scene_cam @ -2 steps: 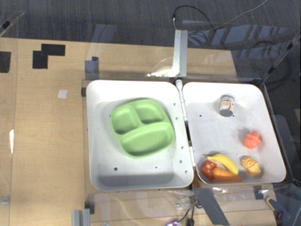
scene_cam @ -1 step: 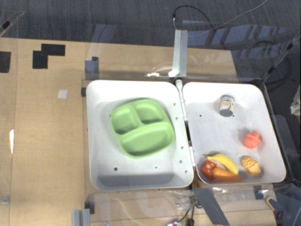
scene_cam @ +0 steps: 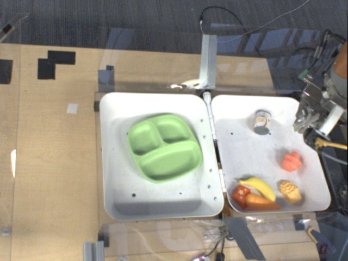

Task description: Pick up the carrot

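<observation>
Carrot [scene_cam: 261,202] front corner, well apart from end effector [scene_cam: 309,119].

Gripper [scene_cam: 308,119] sits over the right bin's [scene_cam: 239,145] right rim, near the far corner, nothing between it and the floor but bare white. Carrot [scene_cam: 260,202] lies at the near edge of that bin, touching a banana [scene_cam: 259,187] just behind it and a red strawberry [scene_cam: 241,193] at its left end. Yellow-brown corn piece [scene_cam: 289,190] just right of the banana. Pink-red fruit [scene_cam: 292,161] further back, apart. Small can [scene_cam: 262,122] near the far wall. Left bin [scene_cam: 117,162] holds a green divided plate [scene_cam: 165,147].
</observation>
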Robot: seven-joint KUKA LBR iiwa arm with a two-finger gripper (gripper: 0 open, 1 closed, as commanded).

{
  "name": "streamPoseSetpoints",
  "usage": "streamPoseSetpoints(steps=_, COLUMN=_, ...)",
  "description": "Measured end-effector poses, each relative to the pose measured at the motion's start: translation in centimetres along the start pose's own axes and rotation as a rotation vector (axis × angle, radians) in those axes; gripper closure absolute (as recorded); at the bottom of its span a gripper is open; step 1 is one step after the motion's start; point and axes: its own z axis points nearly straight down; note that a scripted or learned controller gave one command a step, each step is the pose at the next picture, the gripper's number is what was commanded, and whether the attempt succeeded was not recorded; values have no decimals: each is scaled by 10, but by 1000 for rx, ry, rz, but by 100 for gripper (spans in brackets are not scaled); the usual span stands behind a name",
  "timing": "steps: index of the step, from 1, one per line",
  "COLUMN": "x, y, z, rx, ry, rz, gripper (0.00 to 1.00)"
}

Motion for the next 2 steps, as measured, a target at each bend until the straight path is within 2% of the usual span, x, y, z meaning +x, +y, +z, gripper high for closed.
streamPoseSetpoints(steps=1, x=9, y=5, z=-59, rx=-2, ry=1, rz=88, gripper=100)
streamPoseSetpoints(steps=2, x=-13, y=92, z=-128, rx=-3, ry=0, rz=172, gripper=100)
